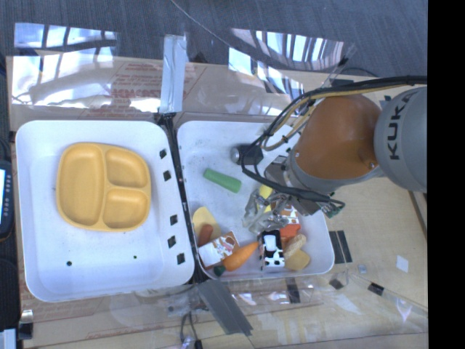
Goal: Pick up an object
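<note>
My gripper (267, 208) reaches down into the right bin (218, 140), over the heap of small objects in its near right part. The arm's orange band (334, 140) hides the wrist above it. Just below the gripper lie a black and white cow-patterned toy (272, 251), an orange carrot (241, 255), a red piece (290, 231) and a tan piece (296, 259). A green block (221, 180) lies apart, to the left of the gripper. A yellow piece (203, 218) and a red and white item (215, 250) sit by the bin's left wall.
The left bin (43, 260) holds a yellow divided plate (104, 186). A black divider with clips (174, 195) runs between the bins. Cables (290, 115) loop from the arm over the right bin's far side.
</note>
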`<state>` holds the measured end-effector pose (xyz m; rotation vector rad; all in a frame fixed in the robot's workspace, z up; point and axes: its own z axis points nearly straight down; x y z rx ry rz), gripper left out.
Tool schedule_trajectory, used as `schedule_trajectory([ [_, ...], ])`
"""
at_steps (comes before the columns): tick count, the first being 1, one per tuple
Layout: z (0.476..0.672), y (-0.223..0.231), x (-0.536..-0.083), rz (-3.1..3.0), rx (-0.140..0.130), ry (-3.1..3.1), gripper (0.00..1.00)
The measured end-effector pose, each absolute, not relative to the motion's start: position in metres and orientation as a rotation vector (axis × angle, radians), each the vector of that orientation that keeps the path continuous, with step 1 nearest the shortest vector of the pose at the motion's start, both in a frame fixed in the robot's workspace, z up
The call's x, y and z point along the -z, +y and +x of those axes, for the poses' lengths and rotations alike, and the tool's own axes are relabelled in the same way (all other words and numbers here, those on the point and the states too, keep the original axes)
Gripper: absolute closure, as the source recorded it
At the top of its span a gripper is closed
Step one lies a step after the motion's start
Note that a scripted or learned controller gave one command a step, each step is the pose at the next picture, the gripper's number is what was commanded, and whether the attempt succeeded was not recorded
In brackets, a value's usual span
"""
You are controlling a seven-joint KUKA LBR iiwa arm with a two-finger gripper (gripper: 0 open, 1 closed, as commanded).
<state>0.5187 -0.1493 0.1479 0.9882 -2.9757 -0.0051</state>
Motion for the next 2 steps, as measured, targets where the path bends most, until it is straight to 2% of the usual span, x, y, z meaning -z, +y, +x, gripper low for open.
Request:
schedule_trajectory([
  [1, 0.543, -0.093, -0.093, 0.391, -0.001, -3.122, 1.0],
  [2, 0.645, -0.102, -0.12, 0.495, -0.002, -3.109, 1.0],
])
